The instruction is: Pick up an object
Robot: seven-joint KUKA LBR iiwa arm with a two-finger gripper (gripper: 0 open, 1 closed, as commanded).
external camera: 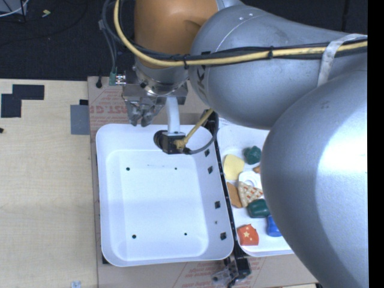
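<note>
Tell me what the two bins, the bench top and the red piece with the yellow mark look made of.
Left bin and right bin: likely moulded plastic, smooth and white, with rounded rims and a soft sheen. Bench top: pale wood or plywood by its faint grain, matte. Red piece: probably plastic or rubber with a printed yellow mark, too small to be sure.

Faint red print on cardboard [105, 104] under bins, too blurry to read.

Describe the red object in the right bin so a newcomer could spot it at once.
Find the right shallow white bin, partly under the grey arm. At its near end lies a small red block with a yellow mark. Its neighbours are green, blue, yellow or tan.
</note>
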